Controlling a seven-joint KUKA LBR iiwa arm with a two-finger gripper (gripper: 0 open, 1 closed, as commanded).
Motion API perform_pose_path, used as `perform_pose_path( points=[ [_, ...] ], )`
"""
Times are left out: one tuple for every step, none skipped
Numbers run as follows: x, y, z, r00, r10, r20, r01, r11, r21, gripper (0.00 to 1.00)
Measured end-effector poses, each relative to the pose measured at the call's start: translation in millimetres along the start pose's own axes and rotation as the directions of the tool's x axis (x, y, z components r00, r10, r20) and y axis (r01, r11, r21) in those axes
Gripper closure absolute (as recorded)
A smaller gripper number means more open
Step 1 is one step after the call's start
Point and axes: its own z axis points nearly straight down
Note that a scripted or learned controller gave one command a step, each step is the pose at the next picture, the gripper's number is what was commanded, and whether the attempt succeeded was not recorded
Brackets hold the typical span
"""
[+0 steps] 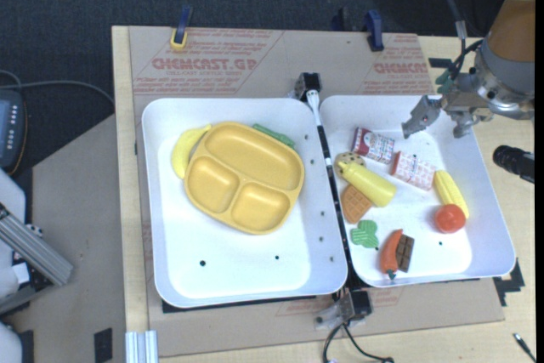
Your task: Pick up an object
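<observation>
My gripper hangs open above the back of the right bin, its two fingers spread with nothing between them. Below and left of it lie two red-and-white packets. A yellow bottle lies near the bin's left wall, with a waffle piece and a green piece in front of it. A corn cob and a red tomato sit at the right. A carrot and a brown bar rest near the front.
The left bin holds a yellow divided tray, with a yellow banana-like piece at its left and a green item peeking behind it. Two clamps grip the bench's back edge.
</observation>
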Motion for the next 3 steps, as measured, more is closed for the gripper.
perform_pose_path(
  points=[
    [0.3,2.3,-7.2,1.000,-0.003,0.002,0.003,1.000,-0.013,0.00],
    [-0.8,0.9,35.6,1.000,-0.002,0.001,0.002,1.000,-0.007,0.00],
    [2.1,-1.8,98.7,1.000,-0.002,0.000,0.002,1.000,-0.006,0.00]
  ],
)
